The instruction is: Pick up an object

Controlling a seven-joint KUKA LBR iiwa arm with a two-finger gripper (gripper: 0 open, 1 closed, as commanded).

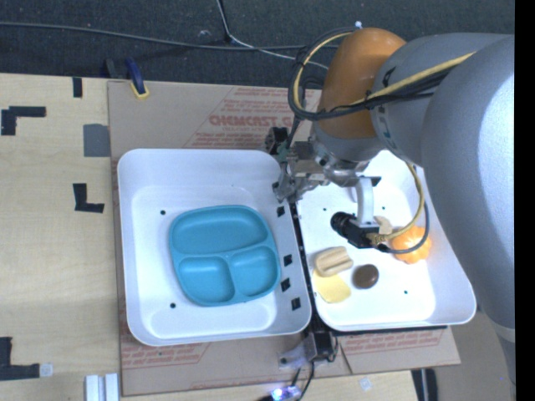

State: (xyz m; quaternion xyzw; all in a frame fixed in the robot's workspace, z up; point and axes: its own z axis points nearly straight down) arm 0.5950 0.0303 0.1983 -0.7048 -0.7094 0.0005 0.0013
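The arm point(451, 115) comes in from the right, big and grey, its orange band point(359, 78) sitting high over the back of the right bin point(447, 303). The gripper point(289, 178) hangs low at the far end of the wall where the two bins meet, just over the right bin's back left corner. From this angle it is too hidden to call, so I cannot tell whether it is open or closed, and nothing shows in its grasp. Down in the right bin, the things to pick lie well clear of it: a tan bread roll point(332, 261) near the left wall, a pale yellow block point(333, 290) touching its front side, a small brown disc point(364, 276) just to their right, and an orange ball point(411, 247) further right, partly covered. Over in the left bin point(138, 182), a blue divided plate point(222, 253) lies flat in the middle. Both bins sit on a cardboard sheet point(209, 119).
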